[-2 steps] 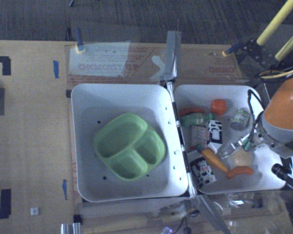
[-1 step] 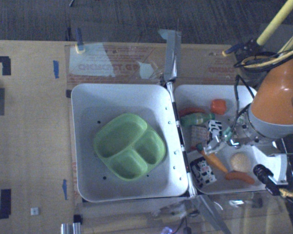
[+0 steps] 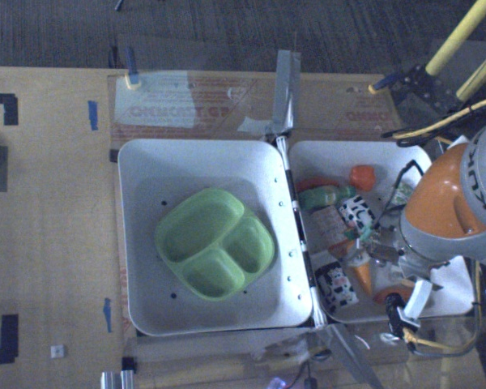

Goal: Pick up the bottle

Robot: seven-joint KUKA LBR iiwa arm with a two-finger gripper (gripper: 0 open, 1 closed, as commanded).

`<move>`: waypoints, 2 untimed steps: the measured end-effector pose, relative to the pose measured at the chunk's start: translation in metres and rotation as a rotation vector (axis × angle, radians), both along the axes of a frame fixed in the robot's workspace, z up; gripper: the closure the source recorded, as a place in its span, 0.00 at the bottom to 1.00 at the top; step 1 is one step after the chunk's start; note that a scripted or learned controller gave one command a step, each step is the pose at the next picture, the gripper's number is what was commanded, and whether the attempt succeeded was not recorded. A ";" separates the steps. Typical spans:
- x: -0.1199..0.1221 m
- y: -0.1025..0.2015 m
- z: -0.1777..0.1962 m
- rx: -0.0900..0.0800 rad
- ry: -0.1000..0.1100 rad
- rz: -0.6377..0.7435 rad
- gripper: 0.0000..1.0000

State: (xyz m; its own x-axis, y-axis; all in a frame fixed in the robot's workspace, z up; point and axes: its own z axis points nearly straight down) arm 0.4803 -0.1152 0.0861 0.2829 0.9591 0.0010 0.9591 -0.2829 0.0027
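Note:
A green bottle (image 3: pixel 326 195) lies on its side near the back left of the right bin (image 3: pixel 447 297). My gripper (image 3: pixel 371 246) hangs low over the middle of that bin, a little in front of and to the right of the bottle, among the other items. The arm's orange band (image 3: pixel 439 203) sits above it and hides part of the bin's right side. I see nothing that is clearly held.
The left bin (image 3: pixel 146 185) holds a green divided plate (image 3: pixel 215 242). In the right bin lie an orange piece (image 3: pixel 362 176), two black-and-white spotted items (image 3: pixel 356 211) (image 3: pixel 336 286), a pinkish packet (image 3: pixel 330 222) and an orange carrot-like piece (image 3: pixel 362 276). A metal divider (image 3: pixel 298 233) separates the bins.

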 end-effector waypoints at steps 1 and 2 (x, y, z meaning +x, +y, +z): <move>-0.001 -0.056 0.029 -0.001 0.003 -0.144 0.00; -0.001 -0.046 -0.001 0.001 0.004 -0.251 0.00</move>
